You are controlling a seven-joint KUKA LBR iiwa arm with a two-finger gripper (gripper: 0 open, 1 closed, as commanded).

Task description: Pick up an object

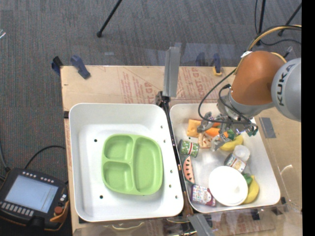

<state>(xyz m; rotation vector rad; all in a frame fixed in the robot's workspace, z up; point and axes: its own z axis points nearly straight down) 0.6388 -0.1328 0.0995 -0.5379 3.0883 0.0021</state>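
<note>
Gripper low in the right bin, nothing lifted yet.
The gripper [227, 132] is down among toy food [212, 131] in the right bin [268, 161]; I cannot tell its state. The pick remains to do.

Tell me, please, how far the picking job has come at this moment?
Nothing looks picked yet. The gripper is low in the right bin, above the orange and yellow toys; a grasp cannot be confirmed. The green tray sits in the left bin. Grasping and lifting remain.
</note>
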